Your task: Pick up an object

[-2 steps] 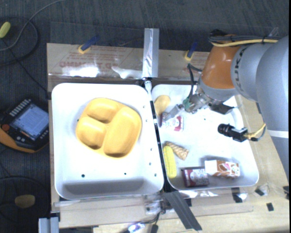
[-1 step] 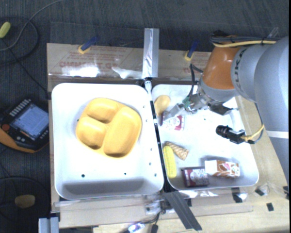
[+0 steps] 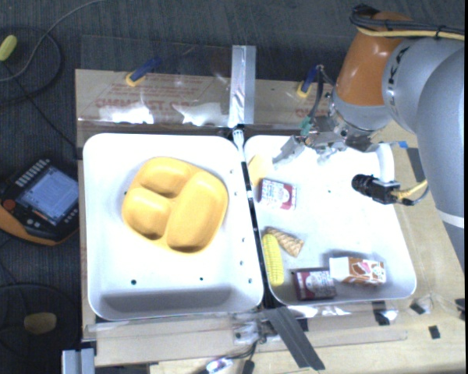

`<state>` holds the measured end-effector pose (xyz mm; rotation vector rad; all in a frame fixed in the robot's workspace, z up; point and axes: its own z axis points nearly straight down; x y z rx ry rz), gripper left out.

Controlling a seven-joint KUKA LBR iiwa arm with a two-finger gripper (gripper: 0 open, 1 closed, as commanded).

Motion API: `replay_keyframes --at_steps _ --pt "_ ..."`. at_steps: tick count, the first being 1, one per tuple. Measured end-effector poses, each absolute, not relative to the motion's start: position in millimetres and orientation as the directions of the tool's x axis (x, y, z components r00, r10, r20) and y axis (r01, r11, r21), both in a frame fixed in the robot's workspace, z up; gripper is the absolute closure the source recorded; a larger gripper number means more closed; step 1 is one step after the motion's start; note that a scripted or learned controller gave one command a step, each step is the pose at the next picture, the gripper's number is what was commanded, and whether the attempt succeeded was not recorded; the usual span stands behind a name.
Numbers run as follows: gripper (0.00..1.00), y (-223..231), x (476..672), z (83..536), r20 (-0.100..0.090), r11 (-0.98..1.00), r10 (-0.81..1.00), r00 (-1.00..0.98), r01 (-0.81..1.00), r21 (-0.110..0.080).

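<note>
You see the arm (image 3: pixel 421 76) come in from the right and bend over the far edge of the right bin (image 3: pixel 390 240). Its orange band sits above the wrist, and the gripper (image 3: pixel 312 142) hangs at the bin's far left corner, close to the divider between the two bins. You cannot tell from this angle whether the tool is released or clenched, and nothing shows between its tips.

Take the right bin as your landmark. Inside it, a small red-and-white carton (image 3: pixel 278 194) lies near the far left part, just below the gripper and apart from it. Toward the near left, a yellow corn cob (image 3: pixel 272 258) lies along the left wall, and a waffle cone (image 3: pixel 287 241) rests just beside it, touching or nearly so. At the near edge, a dark red packet (image 3: pixel 315 284) lies flat, and a white-and-brown box (image 3: pixel 358 270) sits just right of it, the two touching. A black fitting (image 3: pixel 372 186) on a cable hangs over the bin's right part.

Left of the right bin stands the left bin (image 3: pixel 101 287), and a large yellow bun-shaped thing (image 3: pixel 174 203) fills its middle. Well left of both bins, a handheld controller (image 3: pixel 39 201) lies on the dark floor.
</note>
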<state>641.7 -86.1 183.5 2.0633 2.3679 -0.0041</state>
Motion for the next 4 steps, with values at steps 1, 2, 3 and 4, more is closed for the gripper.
replay_keyframes --at_steps 1,2,3,4 --pt "0.0 -100 643.1 104 -0.006 0.209 0.978 -0.209 0.978 0.018" --pt "0.0 -100 631.0 101 -0.007 0.156 0.988 -0.156 0.987 0.037" --pt "0.0 -105 617.1 101 -0.007 0.138 0.99 -0.138 0.99 0.037" --pt "0.0 -107 583.1 100 -0.009 0.143 0.99 -0.143 0.989 0.038"
